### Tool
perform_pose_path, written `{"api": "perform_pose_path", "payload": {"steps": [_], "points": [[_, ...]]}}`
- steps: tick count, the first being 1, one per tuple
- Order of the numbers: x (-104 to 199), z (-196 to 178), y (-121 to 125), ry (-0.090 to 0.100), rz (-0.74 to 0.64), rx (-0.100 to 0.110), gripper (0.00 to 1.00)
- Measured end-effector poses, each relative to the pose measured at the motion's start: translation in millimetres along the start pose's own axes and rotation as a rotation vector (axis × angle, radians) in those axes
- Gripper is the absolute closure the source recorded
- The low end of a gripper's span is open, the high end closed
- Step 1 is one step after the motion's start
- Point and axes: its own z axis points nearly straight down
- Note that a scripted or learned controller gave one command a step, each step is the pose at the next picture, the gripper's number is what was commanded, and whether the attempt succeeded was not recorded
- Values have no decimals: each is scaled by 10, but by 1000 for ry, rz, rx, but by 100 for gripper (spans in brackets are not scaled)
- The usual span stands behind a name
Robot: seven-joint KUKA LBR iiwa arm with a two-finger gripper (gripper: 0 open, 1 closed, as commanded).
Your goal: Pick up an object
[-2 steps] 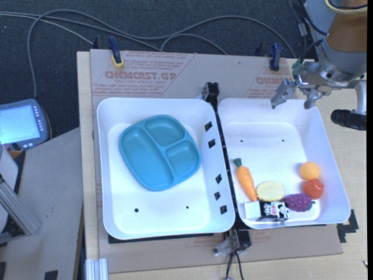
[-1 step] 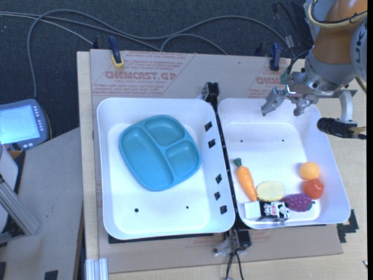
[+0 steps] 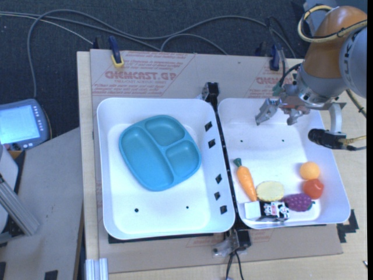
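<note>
Six toy foods cluster at right bin's near edge: carrot closest to divider. My tool hangs released, holding nothing, over bin's far end, well apart. Step: approach. Next move likely calls for descent toward carrot, then closing.

Two bins, one tray, six toys

The brown board-covered bench carries two shallow white plastic bins placed side by side, touching.
</note>
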Motion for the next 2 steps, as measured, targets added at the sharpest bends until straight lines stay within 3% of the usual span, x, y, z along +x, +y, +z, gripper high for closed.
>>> {"api": "perform_pose_path", "payload": {"steps": [1, 2], "points": [[55, 433, -12, 0, -1, 0, 0], [53, 288, 6, -1, -1, -7, 100]]}}
